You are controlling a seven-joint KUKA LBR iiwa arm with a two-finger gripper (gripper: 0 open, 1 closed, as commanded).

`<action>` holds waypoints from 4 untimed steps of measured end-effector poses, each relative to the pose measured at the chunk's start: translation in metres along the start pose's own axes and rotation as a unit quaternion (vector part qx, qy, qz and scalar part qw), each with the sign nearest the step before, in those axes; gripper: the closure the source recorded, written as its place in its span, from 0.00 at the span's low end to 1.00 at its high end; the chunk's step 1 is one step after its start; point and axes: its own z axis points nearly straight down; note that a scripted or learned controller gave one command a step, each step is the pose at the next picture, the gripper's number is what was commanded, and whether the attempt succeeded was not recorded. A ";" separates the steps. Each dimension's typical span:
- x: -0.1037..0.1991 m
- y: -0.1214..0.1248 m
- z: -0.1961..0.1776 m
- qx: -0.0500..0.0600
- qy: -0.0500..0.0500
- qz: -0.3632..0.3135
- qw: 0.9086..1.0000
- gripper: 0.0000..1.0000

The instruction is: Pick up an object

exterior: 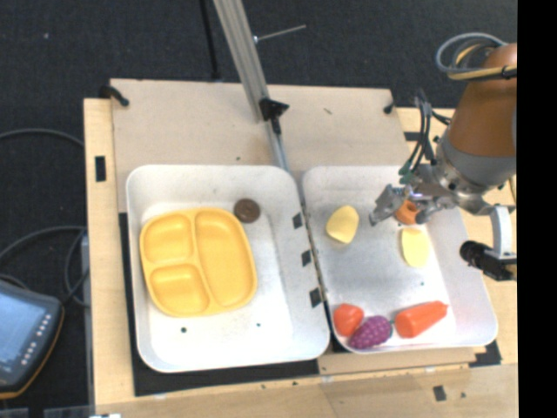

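Observation:
My gripper (399, 209) hangs over the upper part of the right bin (470, 316), below the orange-banded wrist. A small orange patch shows at its tip; I cannot tell what it is. A pale yellow piece (343, 224) lies to the gripper's left, a short way off. Another yellow piece (416, 247) lies just below the gripper. Along the bin's front edge sit a red tomato-like fruit (347, 318), a purple grape bunch (372, 331) and an orange carrot-like piece (421, 317).
The left bin (148, 190) holds a yellow divided plate (198, 259) and a small brown disc (247, 210) near its back right corner. A metal post (244, 46) rises behind the bins. Black clips (306, 257) mark the seam between the bins.

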 end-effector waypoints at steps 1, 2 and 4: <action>-0.010 0.008 0.008 0.000 -0.001 -0.001 1.000 0.00; 0.021 0.050 0.151 0.003 -0.001 -0.003 1.000 0.00; 0.021 0.051 0.147 0.000 -0.001 -0.001 1.000 0.00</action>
